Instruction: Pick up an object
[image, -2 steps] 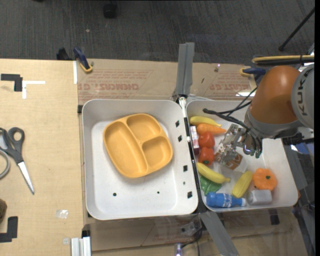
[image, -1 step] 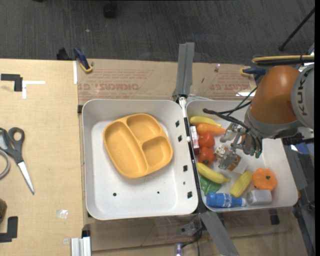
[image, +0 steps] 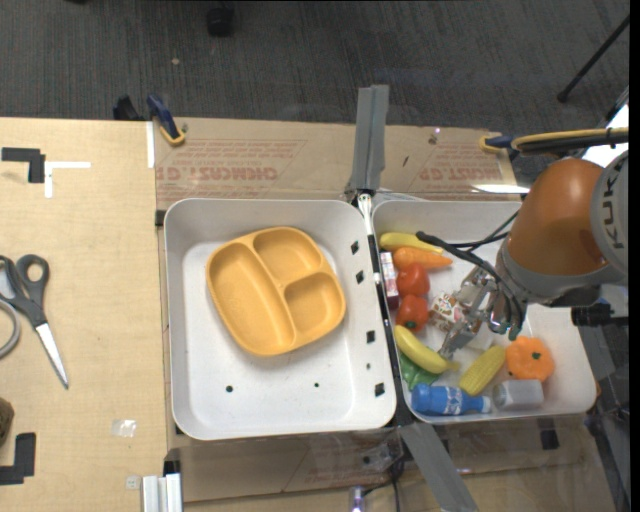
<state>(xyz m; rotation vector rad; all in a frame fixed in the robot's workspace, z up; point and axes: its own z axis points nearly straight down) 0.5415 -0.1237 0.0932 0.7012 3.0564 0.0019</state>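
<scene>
- Gripper (image: 462, 322) of mine hangs low over the middle of the right bin (image: 570, 400), reached in from the right side, with my grey wrist and orange band above it.
- My fingers point down and to the left, toward the near-left part of that bin; whether they are spread or pressed together I cannot tell, for metal parts and cables crowd them.
- Nothing shows plainly between my fingers, so I claim no hold on anything.
- A banana (image: 421, 349) lies near the bin's left wall, just below and left of my fingertips, slanting toward the near edge.
- A corn cob (image: 482, 368) lies just beside my fingertips on their near side, tilted, close to the banana's lower end.
- A small orange pumpkin (image: 529, 358) sits toward the bin's right wall, near the corn cob.
- A blue bottle (image: 450, 401) lies on its side along the near edge, with a grey block (image: 520, 393) just to its right.
- A red tomato (image: 412, 310) and a second red piece above it rest by the left wall; a carrot (image: 422, 257) and a second banana (image: 400, 241) lie in the far-left corner.
- The left bin (image: 260, 405) bears a yellow divided plate (image: 276, 290), set toward its far side, well apart from me.
- Scissors (image: 38, 310) lie on the bench near its left edge.
</scene>
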